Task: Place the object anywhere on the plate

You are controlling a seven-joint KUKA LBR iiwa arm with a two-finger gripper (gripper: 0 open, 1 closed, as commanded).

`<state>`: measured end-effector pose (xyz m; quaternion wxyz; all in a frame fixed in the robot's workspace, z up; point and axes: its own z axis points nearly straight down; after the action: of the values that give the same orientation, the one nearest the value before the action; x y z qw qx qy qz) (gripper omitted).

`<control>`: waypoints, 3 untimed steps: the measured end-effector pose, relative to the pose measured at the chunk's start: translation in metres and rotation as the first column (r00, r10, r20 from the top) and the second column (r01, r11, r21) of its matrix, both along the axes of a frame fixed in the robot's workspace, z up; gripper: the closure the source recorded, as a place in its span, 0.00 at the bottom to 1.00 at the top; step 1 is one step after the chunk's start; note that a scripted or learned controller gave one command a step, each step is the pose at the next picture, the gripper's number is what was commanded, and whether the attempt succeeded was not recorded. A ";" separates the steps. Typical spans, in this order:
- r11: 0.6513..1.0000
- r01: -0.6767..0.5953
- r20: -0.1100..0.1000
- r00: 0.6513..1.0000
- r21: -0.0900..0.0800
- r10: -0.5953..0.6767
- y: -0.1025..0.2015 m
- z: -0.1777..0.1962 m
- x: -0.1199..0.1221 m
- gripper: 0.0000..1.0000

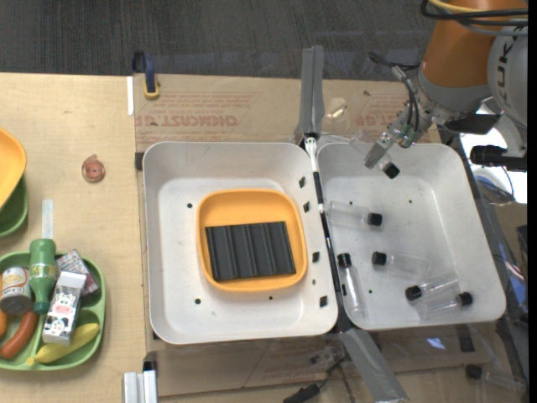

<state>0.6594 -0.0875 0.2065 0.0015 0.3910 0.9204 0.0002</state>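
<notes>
**Pincer up at far edge of right bin, vial apparently in its grip**

Nearest — the shallow white plastic right-hand bin (470, 225) carries several clear plastic vials with black caps: a pair lying close together at the near right corner (436, 294), one along the near left wall (346, 277), one mid-bin (398, 263), one further back toward the left (352, 217). All lie on their sides, apart from each other save the corner pair.

Left, the shallow white plastic left-hand bin (168, 225) holds the orange rounded-square plate (250, 206), which has a dark ribbed insert in its middle. Nothing rests on the plate.

Far — the two-finger pincer (388, 149) hangs over the right bin's back edge, and a clear vial with a black cap (382, 159) looks caught between its tips, cap end hanging low. Small and blurred, so grasp reads as likely, not certain.

Handling, as judgement: vial is light, stiff, smooth and round — slippery, apt to roll or pivot in a two-finger grip. Best hold is across the tube's middle; a hold near one end lets it swing. The ribbed insert should stop rolling once it's dropped.
</notes>
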 end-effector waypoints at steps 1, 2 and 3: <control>0.992 -0.124 0.000 0.992 -0.001 0.124 -0.062 0.083 -0.003 1.00; 0.971 -0.241 0.000 0.971 -0.002 0.241 -0.136 0.195 -0.008 1.00; 0.971 -0.241 0.000 0.971 -0.001 0.241 -0.136 0.195 -0.008 0.00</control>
<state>0.6511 -0.2231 0.4012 0.0019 0.2766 0.9610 -0.0003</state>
